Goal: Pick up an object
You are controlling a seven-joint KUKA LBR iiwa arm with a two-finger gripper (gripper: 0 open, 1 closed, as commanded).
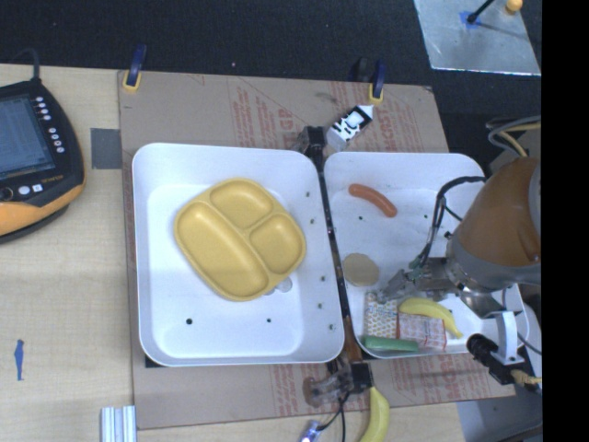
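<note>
Right bin (405, 168): end effector (405, 284) low above banana (431, 310); grip state cannot be told.
Left bin (156, 247): yellow divided plate (239, 238).

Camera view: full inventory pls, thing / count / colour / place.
bins: 2, white, side by side on the cardboard sheet
divided plate: 1, yellow, in the left bin, three compartments
sausage: 1, orange-red, upper part of the right bin
round disc: 1, tan, right bin near its left wall
banana: 1, yellow, right bin, lower part, by the gripper
patterned packet: 1, red and white, right bin, lower left
green item: 1, green, along the right bin's lower wall
second banana: 1, yellow, on the bench below the bins
teach pendant: 1, black and orange, left on the bench
clamps: 2, blue and yellow, top edge of the cardboard
arm: 1, grey and orange, over the right bin
gripper: 1, dark, low in the right bin
</note>
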